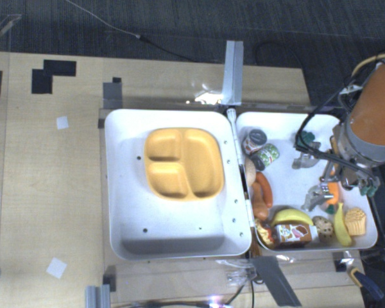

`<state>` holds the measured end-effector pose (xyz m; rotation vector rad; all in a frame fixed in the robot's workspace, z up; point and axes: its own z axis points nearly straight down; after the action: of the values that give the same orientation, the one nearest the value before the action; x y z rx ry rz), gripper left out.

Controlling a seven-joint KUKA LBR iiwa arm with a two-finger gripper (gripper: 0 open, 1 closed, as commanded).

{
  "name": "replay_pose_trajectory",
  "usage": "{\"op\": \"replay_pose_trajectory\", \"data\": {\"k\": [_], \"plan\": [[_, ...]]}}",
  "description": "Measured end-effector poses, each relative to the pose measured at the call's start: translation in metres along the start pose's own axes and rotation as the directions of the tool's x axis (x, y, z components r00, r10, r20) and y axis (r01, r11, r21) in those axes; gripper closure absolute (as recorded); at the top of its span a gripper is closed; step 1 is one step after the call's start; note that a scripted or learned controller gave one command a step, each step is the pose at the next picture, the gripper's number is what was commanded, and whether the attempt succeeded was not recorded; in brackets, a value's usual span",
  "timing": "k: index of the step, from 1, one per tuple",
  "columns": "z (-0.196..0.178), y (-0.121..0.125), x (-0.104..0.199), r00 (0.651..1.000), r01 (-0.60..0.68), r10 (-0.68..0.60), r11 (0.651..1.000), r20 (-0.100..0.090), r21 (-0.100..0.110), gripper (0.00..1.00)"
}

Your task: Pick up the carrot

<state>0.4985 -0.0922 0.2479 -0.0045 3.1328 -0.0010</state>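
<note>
I count two white bins [115, 172], one yellow tray [181, 162], two cans [260, 146], one sausage [263, 192], two bananas [291, 217], one bottle [289, 234], one cookie [322, 225], one cupcake [355, 221].

A yellow divided plate [181, 163] lies in the middle of the left bin [125, 236]. In the right bin [282, 122], a small can [255, 138] and a green-labelled can [267, 154] sit near the upper left corner. A sausage [262, 193] lies along the left wall. Along the lower edge lie a banana [291, 217], a brown bottle [289, 234], a cookie [322, 225], a corn cob [341, 226] and a pale muffin [355, 221] by the lower right corner.
</note>
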Motion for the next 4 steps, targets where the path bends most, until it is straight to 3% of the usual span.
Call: {"op": "replay_pose_trajectory", "data": {"k": [1, 2, 3, 4], "plan": [[0.054, -0.068, -0.073, 0.997, 0.076, -0.076, 0.997, -0.004, -0.001, 0.0], [0.159, -0.115, -0.078, 0.994, 0.109, -0.109, 0.994, 0.008, 0.004, 0.0], [0.159, -0.111, -0.03, 0.997, 0.074, -0.074, 0.997, 0.005, 0.003, 0.0], [0.159, -0.075, -0.044, 0.997, 0.074, -0.074, 0.997, 0.006, 0.003, 0.0]]}}
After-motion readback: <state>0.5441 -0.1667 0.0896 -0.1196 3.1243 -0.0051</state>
